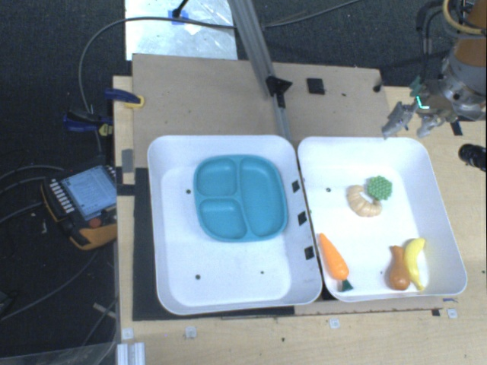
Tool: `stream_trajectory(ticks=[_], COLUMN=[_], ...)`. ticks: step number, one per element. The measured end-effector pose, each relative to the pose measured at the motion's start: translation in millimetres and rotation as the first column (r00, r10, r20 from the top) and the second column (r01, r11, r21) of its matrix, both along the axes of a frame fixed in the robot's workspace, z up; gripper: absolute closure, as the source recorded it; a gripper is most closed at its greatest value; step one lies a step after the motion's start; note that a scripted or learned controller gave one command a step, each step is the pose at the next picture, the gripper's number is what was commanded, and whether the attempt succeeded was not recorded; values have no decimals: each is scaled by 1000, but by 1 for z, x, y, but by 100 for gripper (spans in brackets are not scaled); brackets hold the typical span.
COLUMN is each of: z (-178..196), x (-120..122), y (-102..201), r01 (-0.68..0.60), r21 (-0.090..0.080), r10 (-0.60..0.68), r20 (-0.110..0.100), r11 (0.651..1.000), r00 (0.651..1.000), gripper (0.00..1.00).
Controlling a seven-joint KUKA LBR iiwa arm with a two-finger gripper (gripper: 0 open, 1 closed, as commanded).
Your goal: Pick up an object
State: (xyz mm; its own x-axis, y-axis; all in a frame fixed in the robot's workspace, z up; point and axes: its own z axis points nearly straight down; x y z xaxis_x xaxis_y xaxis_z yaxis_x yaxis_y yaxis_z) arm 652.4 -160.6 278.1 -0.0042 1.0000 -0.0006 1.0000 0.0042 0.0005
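The gripper hangs over the far right corner of the right bin, fingers spread apart with nothing between them. All the pickable stuff sits lower in that bin: a broccoli floret touching a croissant, a carrot along the left wall, and a banana right against a brown pear near the front right corner. The left bin has a blue divided plate.
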Motion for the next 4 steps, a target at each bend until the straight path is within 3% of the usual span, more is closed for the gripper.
stream_trajectory(ticks=[1,2,4], z=[1,-40,-159], x=[0,1,-1], y=[0,2,-5], r01=[0,1,4], r21=[0,0,0], r10=[0,-1,-4], r20=[2,0,-3], r11=[1000,1000,1000], r00=[1000,1000,1000], gripper=[0,0,0])
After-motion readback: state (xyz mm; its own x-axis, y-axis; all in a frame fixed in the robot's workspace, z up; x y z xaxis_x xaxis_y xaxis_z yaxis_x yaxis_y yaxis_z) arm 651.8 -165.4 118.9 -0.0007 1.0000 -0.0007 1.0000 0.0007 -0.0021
